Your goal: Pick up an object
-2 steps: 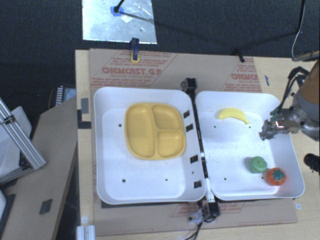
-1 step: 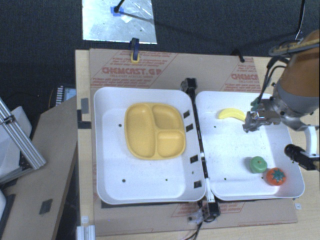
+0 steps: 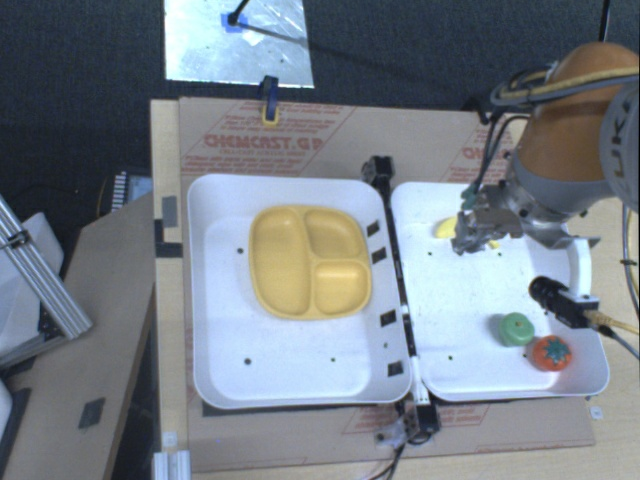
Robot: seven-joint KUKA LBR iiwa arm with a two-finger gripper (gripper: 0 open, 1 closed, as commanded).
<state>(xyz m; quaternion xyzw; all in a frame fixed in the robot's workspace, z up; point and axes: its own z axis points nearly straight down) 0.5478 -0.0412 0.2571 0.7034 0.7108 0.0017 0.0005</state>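
A small yellow object, smooth, lay upper left in the right bin. The gripper sat just beside or touching it; grip unclear, couldn't tell. Lower right: green round piece, orange tomato-like toy. Left bin held a glossy yellow divided plate.
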